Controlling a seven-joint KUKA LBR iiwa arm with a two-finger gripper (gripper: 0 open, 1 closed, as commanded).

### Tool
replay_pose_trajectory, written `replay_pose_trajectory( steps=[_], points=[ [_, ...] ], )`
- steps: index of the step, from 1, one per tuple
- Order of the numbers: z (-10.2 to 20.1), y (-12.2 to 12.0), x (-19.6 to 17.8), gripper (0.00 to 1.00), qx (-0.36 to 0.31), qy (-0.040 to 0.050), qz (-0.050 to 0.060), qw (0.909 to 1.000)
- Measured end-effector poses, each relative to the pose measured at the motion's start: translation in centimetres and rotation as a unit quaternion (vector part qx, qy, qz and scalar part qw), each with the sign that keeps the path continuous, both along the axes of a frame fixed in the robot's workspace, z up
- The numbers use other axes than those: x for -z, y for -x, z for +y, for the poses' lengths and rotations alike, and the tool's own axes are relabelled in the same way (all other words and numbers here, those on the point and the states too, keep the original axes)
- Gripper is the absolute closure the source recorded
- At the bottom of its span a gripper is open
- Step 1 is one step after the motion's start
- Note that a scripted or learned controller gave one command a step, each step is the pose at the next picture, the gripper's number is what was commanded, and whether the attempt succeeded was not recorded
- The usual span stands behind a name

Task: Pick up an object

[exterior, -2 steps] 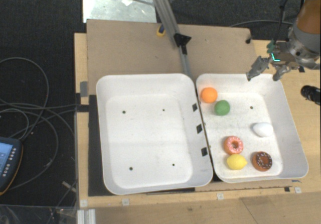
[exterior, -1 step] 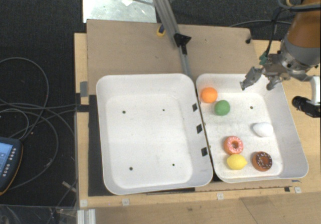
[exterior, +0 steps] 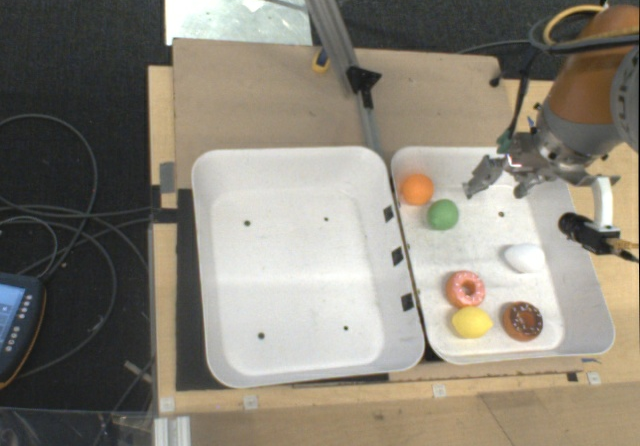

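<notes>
six small objects lie in the right bin [exterior: 590, 334] on the worktop [exterior: 260, 94]: an orange ball [exterior: 417, 189] near the top left corner, a green ball [exterior: 443, 215] just beside it, a white egg-shaped piece [exterior: 523, 257] to the right, a pink donut [exterior: 465, 288], a yellow lemon [exterior: 472, 322] touching below the donut, and a brown donut [exterior: 522, 320] near the lemon. the left bin [exterior: 290, 264] is beside it, with black clips along the shared edge. a grey pole crosses the worktop from the top. the arm comes from the right and is tilted, and its end effector [exterior: 500, 179] hangs over the upper part of the right bin, near the green ball but apart from it. its fingers look spread, with nothing between them.
</notes>
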State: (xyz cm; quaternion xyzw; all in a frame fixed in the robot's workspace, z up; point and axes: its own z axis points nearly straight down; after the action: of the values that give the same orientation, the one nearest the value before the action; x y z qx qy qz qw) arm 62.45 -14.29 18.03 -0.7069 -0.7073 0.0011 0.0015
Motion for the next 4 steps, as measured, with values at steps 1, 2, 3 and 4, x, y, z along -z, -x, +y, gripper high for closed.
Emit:
replay_pose_trajectory(
  steps=[1,2,3,4],
  points=[
    [-0.7,-0.6,4.6,0.0,0.0,0.0005,-0.001,1.0],
    [-0.7,-0.7,3.2,1.0,0.0,0.0007,-0.004,1.0],
    [-1.2,-1.8,-2.3,1.0,-0.002,0.0014,-0.006,1.0],
    [-0.9,-2.2,-8.8,1.0,-0.003,0.0015,-0.007,1.0]
  ],
)
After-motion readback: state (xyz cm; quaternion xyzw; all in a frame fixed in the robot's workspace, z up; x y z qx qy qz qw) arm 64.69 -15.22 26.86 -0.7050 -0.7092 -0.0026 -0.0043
